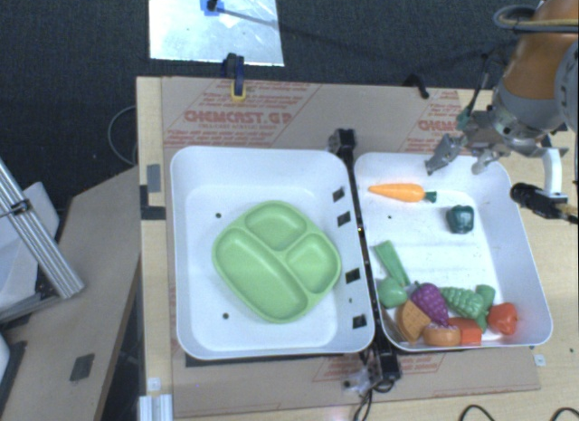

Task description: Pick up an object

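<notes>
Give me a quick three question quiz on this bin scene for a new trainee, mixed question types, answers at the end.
1. True or false: the green divided plate lies in the right bin.
2. Which toy lies nearest the gripper? A) the carrot B) the purple grapes C) the red tomato
3. Fill in: the toys are heaped at the right bin's ____ edge, near or far?

Key: 1 false, it lies in the left bin. 2 A. 3 near.
</notes>
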Tool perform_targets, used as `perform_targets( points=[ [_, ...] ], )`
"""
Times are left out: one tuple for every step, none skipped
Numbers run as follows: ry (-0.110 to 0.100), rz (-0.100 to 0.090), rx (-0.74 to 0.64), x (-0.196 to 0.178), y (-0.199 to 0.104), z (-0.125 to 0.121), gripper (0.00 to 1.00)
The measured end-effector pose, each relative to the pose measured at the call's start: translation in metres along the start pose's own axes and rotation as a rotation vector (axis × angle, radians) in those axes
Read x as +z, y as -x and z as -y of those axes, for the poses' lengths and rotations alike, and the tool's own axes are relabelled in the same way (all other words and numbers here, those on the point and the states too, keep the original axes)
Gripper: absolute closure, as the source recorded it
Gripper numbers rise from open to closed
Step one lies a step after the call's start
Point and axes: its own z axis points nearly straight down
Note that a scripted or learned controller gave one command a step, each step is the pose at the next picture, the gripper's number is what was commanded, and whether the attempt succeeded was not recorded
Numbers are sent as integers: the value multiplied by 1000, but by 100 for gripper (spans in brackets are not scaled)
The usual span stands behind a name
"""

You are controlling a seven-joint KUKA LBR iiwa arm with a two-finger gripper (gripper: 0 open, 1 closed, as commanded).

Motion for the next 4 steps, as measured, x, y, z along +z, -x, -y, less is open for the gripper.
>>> perform_targets(
  points=[
    [12,2,-2,-8,0,-3,0],
    [11,2,0,39,9,-5,0],
    [12,2,-5,83,7,-14,0],
    [23,-2,-7,107,5,-19,0]
  ],
)
